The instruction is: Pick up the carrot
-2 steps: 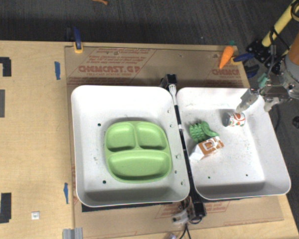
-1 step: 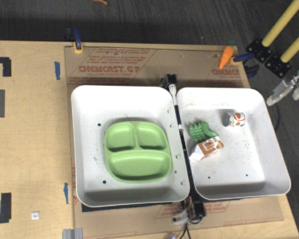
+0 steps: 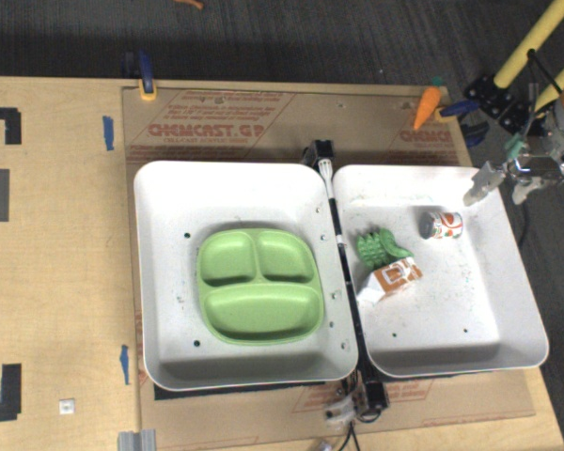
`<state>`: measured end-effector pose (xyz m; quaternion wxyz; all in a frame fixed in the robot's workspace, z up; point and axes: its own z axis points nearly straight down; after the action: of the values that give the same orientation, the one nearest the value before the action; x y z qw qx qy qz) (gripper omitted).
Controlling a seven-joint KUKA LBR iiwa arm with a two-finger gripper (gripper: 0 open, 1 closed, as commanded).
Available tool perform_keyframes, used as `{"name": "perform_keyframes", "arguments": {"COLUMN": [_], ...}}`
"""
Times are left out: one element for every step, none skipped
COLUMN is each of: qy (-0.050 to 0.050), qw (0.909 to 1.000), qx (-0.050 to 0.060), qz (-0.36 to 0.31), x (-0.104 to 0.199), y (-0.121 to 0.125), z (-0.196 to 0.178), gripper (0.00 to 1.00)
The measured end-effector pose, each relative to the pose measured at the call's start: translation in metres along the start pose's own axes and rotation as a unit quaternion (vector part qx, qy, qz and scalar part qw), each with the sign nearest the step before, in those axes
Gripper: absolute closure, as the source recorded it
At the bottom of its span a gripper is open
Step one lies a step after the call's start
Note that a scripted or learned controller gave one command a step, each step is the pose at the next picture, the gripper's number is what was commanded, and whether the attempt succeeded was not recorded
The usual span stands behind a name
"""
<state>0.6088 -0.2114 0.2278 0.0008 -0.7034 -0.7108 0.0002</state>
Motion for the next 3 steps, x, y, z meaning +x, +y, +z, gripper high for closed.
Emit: {"name": "perform_keyframes", "arguments": {"qy": [0.0,0.0,0.0], "qw": [0.9989,0.993,0.9997], "qx": [0.0,0.0,0.0], "qz": [-0.047,-0.118,-0.023], "x": [0.067,0.012,0.074], "y": [-0.047,-0.062,-0.085], "z": [0.02,0.072,0.07], "gripper": [0.0,0.0,0.0]}}
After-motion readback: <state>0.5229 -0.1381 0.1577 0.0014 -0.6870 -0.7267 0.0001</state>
